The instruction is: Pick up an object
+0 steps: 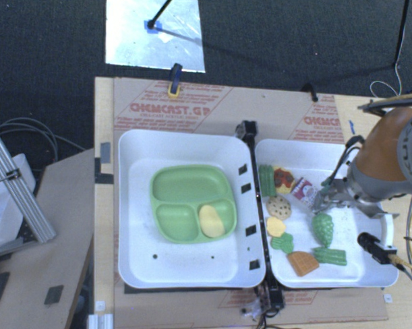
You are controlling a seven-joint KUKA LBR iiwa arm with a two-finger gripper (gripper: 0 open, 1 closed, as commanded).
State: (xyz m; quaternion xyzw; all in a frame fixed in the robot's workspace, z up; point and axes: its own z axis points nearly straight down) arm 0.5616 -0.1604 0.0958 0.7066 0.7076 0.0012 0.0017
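My gripper hangs low over the middle of the right bin, reaching in from the right. It sits just right of a white and red packet and just above a bumpy green toy vegetable. Nothing shows between its tips. Around it lie several toy foods: a long green piece, a red and yellow item, a speckled cookie, a yellow piece, an orange wedge and a flat green piece.
The left bin holds a green divided plate with a yellow toy in its lower right compartment. A black divider with clips runs between the bins. A small green piece lies near the right bin's front left.
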